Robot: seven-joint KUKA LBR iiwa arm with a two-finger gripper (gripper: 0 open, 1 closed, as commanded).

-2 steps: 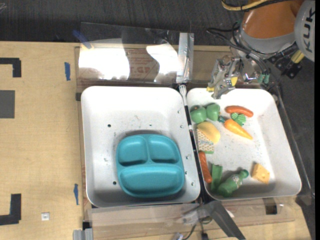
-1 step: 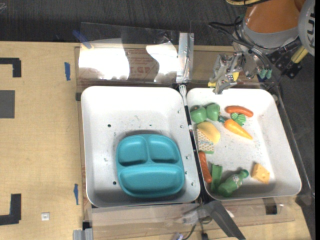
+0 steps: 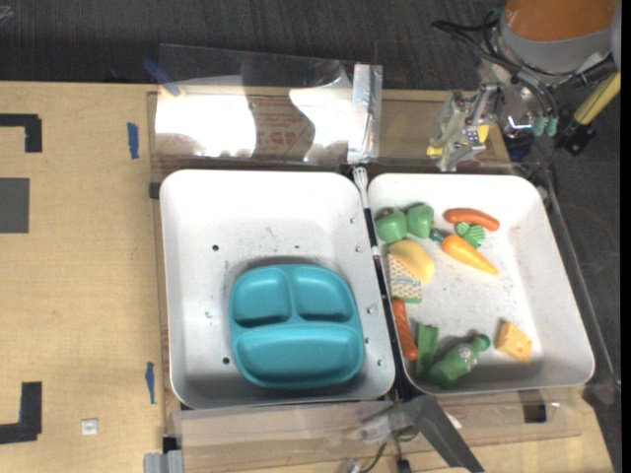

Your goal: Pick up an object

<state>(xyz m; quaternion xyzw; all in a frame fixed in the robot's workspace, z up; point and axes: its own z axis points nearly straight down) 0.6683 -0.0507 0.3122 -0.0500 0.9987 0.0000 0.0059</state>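
Observation:
My gripper [image 3: 461, 151] hangs above the bench just behind the far rim of the right bin [image 3: 552, 264], open with nothing between its fingers. Several toy foods lie in that bin: two green pieces [image 3: 392, 225] at the far left, a red-orange sausage-like piece [image 3: 471, 219], a carrot [image 3: 469, 253], a yellow piece [image 3: 412, 258] on a patterned slab, a red strip [image 3: 402, 329] along the left wall, dark green vegetables [image 3: 455, 357] near the front and a cheese wedge [image 3: 513, 341] at the front right.
The left bin [image 3: 197, 225] bears a teal divided plate [image 3: 294, 325] near its front. A shiny clear sheet [image 3: 266, 106] lies behind the left bin. The orange band and cables of the arm [image 3: 552, 18] fill the top right corner.

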